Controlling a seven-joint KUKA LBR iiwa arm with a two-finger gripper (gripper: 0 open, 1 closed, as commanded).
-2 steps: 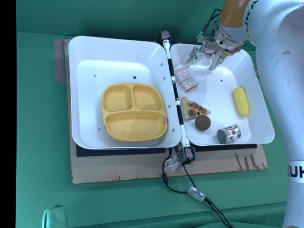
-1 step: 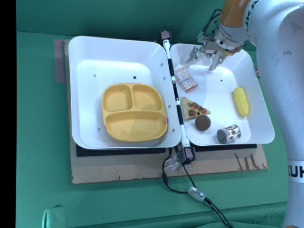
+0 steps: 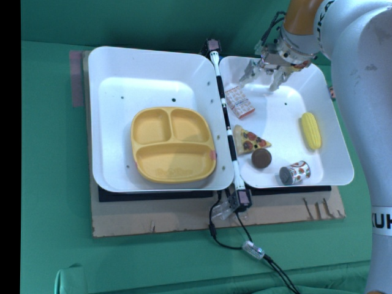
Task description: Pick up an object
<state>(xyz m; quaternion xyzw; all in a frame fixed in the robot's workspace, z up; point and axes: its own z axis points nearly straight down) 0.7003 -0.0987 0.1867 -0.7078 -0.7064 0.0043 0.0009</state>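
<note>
The arm (image 3: 358, 72) comes in from the right, grey with its orange band up top, and the gripper (image 3: 263, 78) hangs over the far end of the right bin (image 3: 343, 164). Its 2 fingers (image 3: 248, 73) are spread apart, nothing between them, tips pointing down at bare white floor near the back wall.

Down in that right bin there are 5 things to choose from. Just below and to the left of the gripper lies a small red-and-white box (image 3: 239, 101), flat, close to the divider (image 3: 223, 112) between the bins. Nearer to us, a pizza slice (image 3: 248, 139) lies flat with its point toward the right. Just beside it sits a brown round piece (image 3: 261, 158), close to the slice's tip; whether they touch I can't say from here. Next to that, a can (image 3: 294, 172) lies tipped on its side, grey end facing left. Over by the right wall, well apart from the rest, a yellow corn cob (image 3: 310, 130) lies lengthwise.

The left bin (image 3: 110, 72) holds 1 thing: a yellow tray (image 3: 173, 144) with 3 compartments, sitting flat toward the near side.

In front of the bench, a black cable (image 3: 257, 253) trails off the divider's near end across the green cloth (image 3: 49, 164).
</note>
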